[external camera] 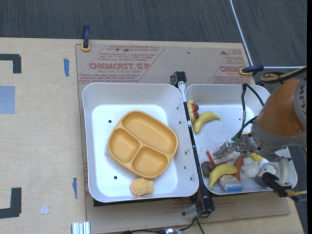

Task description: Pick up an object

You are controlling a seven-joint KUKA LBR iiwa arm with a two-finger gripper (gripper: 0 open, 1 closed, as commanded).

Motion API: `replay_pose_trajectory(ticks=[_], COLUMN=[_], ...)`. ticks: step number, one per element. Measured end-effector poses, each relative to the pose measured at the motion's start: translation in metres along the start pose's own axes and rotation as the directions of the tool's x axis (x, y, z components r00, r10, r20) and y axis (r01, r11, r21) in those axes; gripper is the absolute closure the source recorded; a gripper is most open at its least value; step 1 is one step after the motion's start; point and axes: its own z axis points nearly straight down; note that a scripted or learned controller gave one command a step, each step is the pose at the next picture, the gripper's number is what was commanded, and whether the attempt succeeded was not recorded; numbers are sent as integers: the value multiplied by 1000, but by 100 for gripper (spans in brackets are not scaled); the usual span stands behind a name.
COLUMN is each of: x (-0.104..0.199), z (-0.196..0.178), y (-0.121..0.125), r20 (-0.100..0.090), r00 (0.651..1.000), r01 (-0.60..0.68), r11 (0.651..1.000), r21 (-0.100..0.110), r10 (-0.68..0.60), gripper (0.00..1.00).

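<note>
My gripper hangs low over the middle of the right bin, just below the arm's orange band. Right under it lie a red packet and a dark brown lump. A yellow banana sits just in front of those, with a small white, red and blue box against it. A second banana rests further back near the bin's left wall, beside a small red and yellow piece. Nothing is visibly held.
The left bin holds a yellow three-part plate and a tan crumbly piece at its front. White lumps and an orange piece lie under the arm. A black cable loops over the right bin's back.
</note>
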Motion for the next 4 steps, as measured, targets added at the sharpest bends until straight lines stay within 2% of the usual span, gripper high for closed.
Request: replay_pose_trajectory(ticks=[1,2,3,4], x=[-1,-50,-95,-95], z=[-12,-95,-86,-86], y=[3,-17,-18,-18], r20=[5,6,8,7], r00=[1000,1000,1000,1000], r01=[-2,-2,-2,-2], r11=[1000,1000,1000,1000], r21=[-11,2,2,2], r10=[2,2,2,2], gripper=[100,100,100,0])
